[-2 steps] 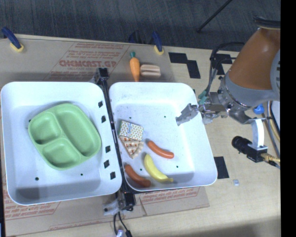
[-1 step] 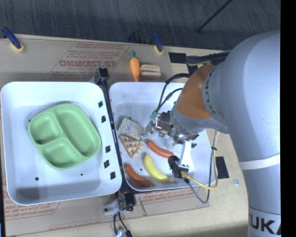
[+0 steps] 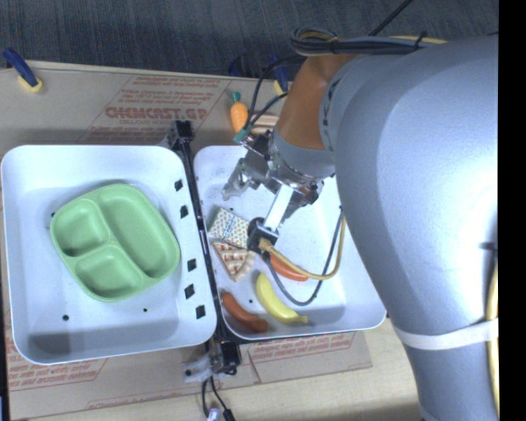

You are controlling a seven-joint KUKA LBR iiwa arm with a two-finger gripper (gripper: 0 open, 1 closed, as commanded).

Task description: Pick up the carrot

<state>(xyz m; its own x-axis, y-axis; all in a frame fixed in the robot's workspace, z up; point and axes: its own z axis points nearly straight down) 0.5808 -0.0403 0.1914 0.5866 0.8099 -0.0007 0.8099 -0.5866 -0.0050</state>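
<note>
Green plate (image 3: 114, 239), white bins (image 3: 28, 310), yellow banana (image 3: 276, 301), orange carrot (image 3: 238, 117) with green top, reddish-brown sausage (image 3: 244, 314); grey arm (image 3: 421, 156), orange band (image 3: 302, 95)

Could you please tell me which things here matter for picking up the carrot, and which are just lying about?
Job: long orange carrot in the right bin; grey two-finger gripper.

Lying about: green divided plastic tray; yellow curved banana; brown sausage; triangular pizza slice; checkered tan waffle.
</note>
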